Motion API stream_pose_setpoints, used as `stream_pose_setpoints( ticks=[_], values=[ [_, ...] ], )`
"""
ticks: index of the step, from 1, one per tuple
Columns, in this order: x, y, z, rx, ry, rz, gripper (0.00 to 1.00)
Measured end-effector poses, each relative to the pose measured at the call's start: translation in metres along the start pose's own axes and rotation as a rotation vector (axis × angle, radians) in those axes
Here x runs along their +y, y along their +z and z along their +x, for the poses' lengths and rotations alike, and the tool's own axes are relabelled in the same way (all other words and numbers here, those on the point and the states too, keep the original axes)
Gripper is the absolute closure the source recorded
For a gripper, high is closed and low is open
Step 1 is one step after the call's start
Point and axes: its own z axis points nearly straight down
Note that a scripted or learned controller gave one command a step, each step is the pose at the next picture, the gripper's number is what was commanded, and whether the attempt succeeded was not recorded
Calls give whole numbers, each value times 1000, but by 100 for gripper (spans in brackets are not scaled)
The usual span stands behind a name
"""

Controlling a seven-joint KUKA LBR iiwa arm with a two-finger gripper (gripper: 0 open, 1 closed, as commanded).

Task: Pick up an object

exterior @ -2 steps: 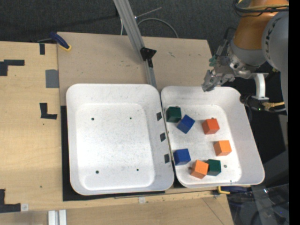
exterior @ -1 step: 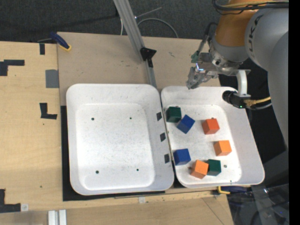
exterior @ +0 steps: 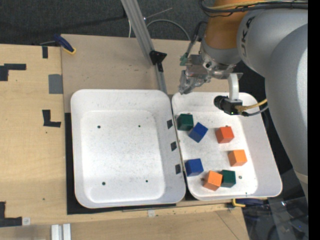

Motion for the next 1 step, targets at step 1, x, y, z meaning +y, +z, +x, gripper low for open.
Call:
stream_pose_setpoints(
  ticks=[1],
  values=[
    [-11, -4, 60, 0, 0, 1, 100]
  ],
)
